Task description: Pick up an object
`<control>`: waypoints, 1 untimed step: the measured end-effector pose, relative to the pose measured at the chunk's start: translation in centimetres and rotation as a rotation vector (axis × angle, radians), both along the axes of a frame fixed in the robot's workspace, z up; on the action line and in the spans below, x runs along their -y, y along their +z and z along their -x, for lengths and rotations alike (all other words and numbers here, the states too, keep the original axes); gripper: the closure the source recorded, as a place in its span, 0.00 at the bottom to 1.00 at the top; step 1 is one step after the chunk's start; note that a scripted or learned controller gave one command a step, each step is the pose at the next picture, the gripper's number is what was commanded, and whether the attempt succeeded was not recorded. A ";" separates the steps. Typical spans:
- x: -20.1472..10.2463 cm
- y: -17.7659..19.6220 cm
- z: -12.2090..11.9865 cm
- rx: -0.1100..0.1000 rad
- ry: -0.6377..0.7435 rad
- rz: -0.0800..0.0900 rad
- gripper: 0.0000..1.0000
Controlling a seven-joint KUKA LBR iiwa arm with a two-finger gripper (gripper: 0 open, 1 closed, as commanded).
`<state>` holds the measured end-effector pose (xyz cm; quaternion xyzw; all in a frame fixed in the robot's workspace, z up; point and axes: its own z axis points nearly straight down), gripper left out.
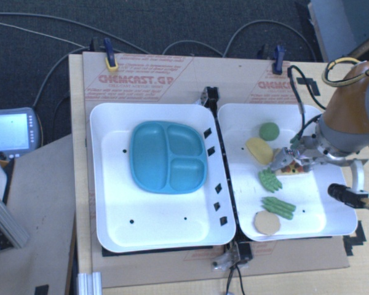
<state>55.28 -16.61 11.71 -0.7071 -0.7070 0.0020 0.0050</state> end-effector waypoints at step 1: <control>0.0 -3.0 -0.2 0.005 0.000 -0.001 0.00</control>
